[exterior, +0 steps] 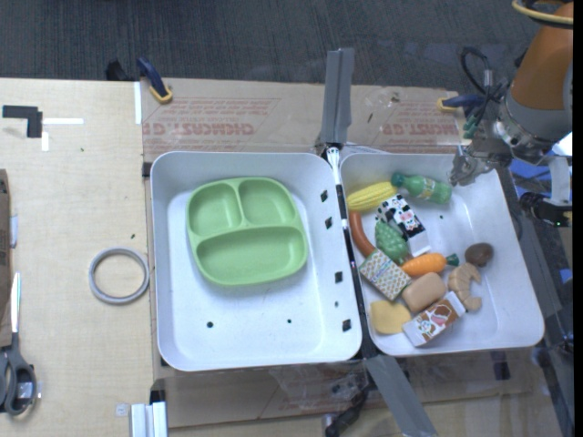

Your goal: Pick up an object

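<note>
Arm: one grey arm (537, 80) with an orange band came in from the right, above the right bin's far right corner.
Claw: gripper (463, 169) hung over the far right part of the right bin (519, 271); nothing seen between its fingers; open or closed, cannot tell, too small and dark.
Bins: two white bins side by side; left bin (182, 335) sat well to the claw's left.
Plate: one green divided plate (246, 230) in the left bin, three compartments, far left of the claw.
Object count, right bin: about eleven toy foods, all left of or nearer the camera than the claw.
Green bottle: one green bottle (422, 188), just left of the claw, lying on its side, closest item.
Corn: one yellow corn (370, 195), further left past the bottle.
Cow carton: one black-and-white carton (399, 217), below-left of the claw.
Carrot: one orange carrot (424, 264), well below the claw.
Brown round piece: one (479, 255), below the claw, apart from the pile.
Rest of pile: crowded, touching, toward the near left of the bin.
Open room: bare white floor below the claw along the bin's right wall.
Edges: claw sat near the far rim and right wall.
Outside bins: one tape ring (118, 274) and one pair of scissors (16, 371), far left on the bench.
</note>
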`<state>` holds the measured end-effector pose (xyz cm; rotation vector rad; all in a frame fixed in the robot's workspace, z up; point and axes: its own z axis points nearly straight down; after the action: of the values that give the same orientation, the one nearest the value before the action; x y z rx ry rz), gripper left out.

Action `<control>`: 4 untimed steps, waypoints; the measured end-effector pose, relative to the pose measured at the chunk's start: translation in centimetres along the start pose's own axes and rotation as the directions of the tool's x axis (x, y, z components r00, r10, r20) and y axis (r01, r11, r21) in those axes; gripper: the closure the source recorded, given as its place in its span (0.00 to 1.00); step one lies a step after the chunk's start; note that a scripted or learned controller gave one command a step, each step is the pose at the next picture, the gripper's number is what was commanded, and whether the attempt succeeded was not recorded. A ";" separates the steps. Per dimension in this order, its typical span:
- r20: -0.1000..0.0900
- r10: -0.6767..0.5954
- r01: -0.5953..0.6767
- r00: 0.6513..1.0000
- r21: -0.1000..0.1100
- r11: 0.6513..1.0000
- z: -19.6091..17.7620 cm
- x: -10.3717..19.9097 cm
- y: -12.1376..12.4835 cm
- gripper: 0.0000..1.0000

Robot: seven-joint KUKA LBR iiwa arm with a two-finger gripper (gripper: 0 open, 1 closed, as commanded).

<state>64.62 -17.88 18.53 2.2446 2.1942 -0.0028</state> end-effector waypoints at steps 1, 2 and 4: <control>0.000 0.000 0.000 1.000 0.000 1.000 0.0 0.0 0.0 0.00; -0.001 -0.122 0.122 0.993 -0.002 0.993 8.2 2.5 1.1 0.00; -0.002 -0.122 0.122 0.993 0.009 0.993 7.5 2.4 0.9 0.00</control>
<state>65.56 -15.53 10.98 2.1114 2.3322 -0.0115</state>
